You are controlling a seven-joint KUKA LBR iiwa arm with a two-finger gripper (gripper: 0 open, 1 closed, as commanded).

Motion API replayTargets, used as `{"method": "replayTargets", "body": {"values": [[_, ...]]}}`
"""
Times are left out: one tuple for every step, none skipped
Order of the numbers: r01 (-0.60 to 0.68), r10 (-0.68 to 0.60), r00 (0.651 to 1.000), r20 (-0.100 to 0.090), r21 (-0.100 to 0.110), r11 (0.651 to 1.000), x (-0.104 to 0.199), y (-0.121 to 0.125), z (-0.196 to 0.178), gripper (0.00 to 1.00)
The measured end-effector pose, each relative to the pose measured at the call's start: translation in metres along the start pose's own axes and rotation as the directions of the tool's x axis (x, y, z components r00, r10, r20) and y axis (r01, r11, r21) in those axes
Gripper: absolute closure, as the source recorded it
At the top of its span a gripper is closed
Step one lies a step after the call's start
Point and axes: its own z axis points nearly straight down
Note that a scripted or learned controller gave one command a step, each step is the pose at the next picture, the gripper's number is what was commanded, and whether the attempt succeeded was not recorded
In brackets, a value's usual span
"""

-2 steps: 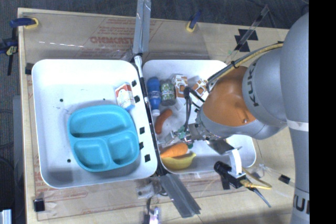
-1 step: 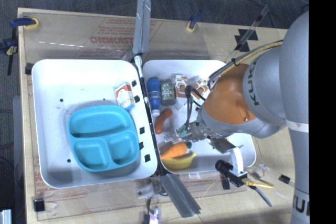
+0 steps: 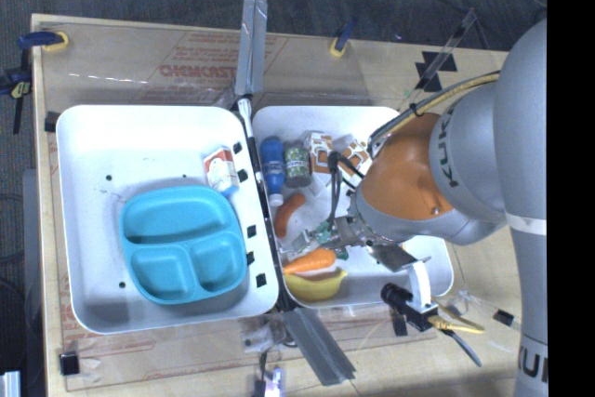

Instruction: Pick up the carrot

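Note:
The orange carrot [image 3: 311, 262] lies near the front left corner of the right bin [image 3: 444, 272], resting against a yellow banana [image 3: 317, 285] just in front of it. My gripper [image 3: 325, 234] hangs low over the bin's middle, directly behind and above the carrot, very close to it or touching it. The orange wrist band [image 3: 402, 181] and the grey arm cover much of the bin's right half.
A reddish sausage [image 3: 289, 212], a blue bottle [image 3: 271, 165], a green can [image 3: 297, 163] and small cartons [image 3: 327, 149] crowd the right bin's back left. The left bin [image 3: 84, 200] holds a blue divided tray [image 3: 183, 244] and a red-and-white carton [image 3: 219, 168].

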Motion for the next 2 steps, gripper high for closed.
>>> {"method": "replayTargets", "body": {"values": [[0.353,-0.353,0.936,-0.004,0.000,0.936,-0.001,0.046,-0.077,0.00],[0.644,-0.644,0.765,-0.004,-0.002,0.765,-0.032,-0.007,0.005,0.00]]}}
